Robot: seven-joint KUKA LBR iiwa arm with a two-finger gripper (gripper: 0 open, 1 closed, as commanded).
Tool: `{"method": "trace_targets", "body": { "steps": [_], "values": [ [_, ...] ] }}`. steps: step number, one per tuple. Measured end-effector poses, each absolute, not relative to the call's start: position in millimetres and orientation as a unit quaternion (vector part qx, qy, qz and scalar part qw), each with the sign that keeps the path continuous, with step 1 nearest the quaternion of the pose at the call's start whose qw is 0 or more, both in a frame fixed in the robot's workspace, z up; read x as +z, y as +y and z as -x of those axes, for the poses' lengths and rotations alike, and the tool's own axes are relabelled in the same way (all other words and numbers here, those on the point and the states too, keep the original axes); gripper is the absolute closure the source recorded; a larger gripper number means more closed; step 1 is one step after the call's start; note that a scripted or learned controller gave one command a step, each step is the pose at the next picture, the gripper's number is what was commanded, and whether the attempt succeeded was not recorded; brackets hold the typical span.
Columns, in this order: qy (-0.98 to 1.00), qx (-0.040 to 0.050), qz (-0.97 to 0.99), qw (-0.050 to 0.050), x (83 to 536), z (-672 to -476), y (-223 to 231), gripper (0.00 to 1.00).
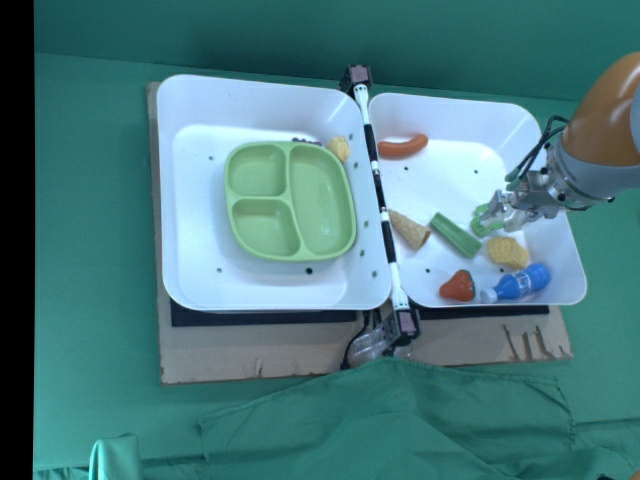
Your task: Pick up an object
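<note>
White plastic, two shallow bins side by side on the green bench; in the left bin (200,118) lies a lime-green divided plate (290,201), three compartments, flat on the floor; tucked at the plate's upper right corner, near the divider, sits a small yellow piece (340,148). Across the divider, in the right bin (460,118), an orange-red sausage (402,146) rests near the top wall; below it a tan cone (409,228) lies against the left side; beside that, a green stick (455,234) lies at a slant; a red strawberry (458,286) sits at the bottom edge. My gripper (492,218) hangs low over the right end of the green stick; whether my fingers are spread or closed I cannot tell. Just below me is a yellow corn piece (508,252); beneath that, a blue bottle (520,284) lies on its side.
</note>
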State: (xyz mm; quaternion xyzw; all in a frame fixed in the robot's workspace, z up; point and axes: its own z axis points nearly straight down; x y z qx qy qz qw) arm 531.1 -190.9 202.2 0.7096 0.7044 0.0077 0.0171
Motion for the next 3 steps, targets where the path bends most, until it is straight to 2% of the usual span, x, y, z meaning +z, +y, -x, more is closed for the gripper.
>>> {"method": "trace_targets", "body": {
  "steps": [1, 2, 3],
  "values": [
    [0.706, 0.0054, -0.708, 0.013, 188.8, -528.8, -189.5, 1.0],
    [0.705, 0.0052, -0.709, 0.014, 186.8, -471.9, -189.8, 1.0],
    [0.705, 0.004, -0.709, 0.01, 184.9, -471.6, -189.0, 0.0]
  ]
}}
